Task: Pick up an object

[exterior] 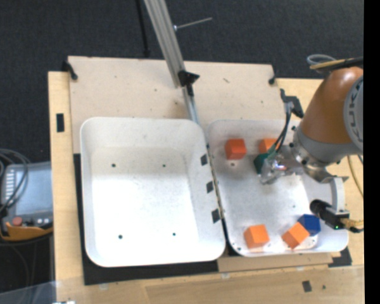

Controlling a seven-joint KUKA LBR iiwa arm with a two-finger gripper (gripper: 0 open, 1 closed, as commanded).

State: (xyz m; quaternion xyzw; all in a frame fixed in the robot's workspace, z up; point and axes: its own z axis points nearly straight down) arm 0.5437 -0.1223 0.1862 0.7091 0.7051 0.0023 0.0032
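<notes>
The right white bin (240,249) holds several blocks. One orange block (235,149) lies near its back left, and a second orange block (266,145) sits beside it, partly hidden by the arm. Two more orange blocks (256,235) (296,235) rest near the front wall, with a blue block (310,223) touching the right one. My gripper (270,171) hangs low over the bin's middle, just in front of the partly hidden orange block. A small dark green thing (260,163) shows at the gripper's left side; whether it is held is unclear.
The left white bin (88,132) stands beside the right one. A slanted metal rail (168,37) runs from the top down to the bins' shared back corner. The arm's grey and orange body (332,116) covers the right bin's back right part.
</notes>
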